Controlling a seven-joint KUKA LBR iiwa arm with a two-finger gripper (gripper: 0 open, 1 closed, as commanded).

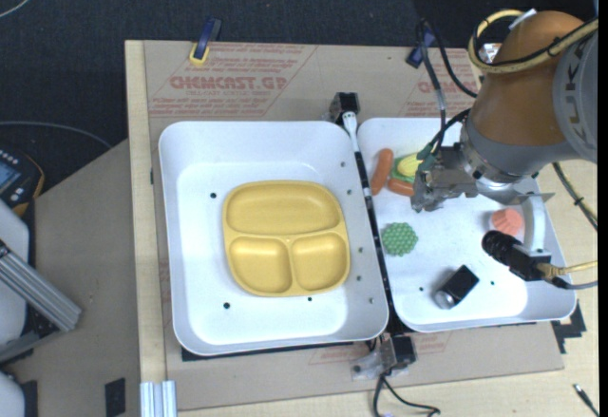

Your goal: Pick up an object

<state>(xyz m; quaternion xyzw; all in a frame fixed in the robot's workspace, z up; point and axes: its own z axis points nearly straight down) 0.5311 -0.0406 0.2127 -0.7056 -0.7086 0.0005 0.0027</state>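
Note:
My gripper (425, 195) hangs low over the back left part of the right bin (418, 306). Just to its left, by the bin's left wall, lies an orange sausage-shaped piece (381, 170). A yellow and green toy (409, 165) and a second orange piece (401, 185) lie right at the gripper, partly hidden by it. A round green knobbly toy (399, 237) rests in front of the gripper. A pink piece (508, 220) sits to the right, under the arm. No object shows between the gripper's tips.
The left bin (190, 216) holds a yellow divided plate (285, 236). A small black block (457, 284) lies near the right bin's front. The grey and orange arm (527, 92) covers the right bin's back right. Clamps (344, 105) sit between the bins.

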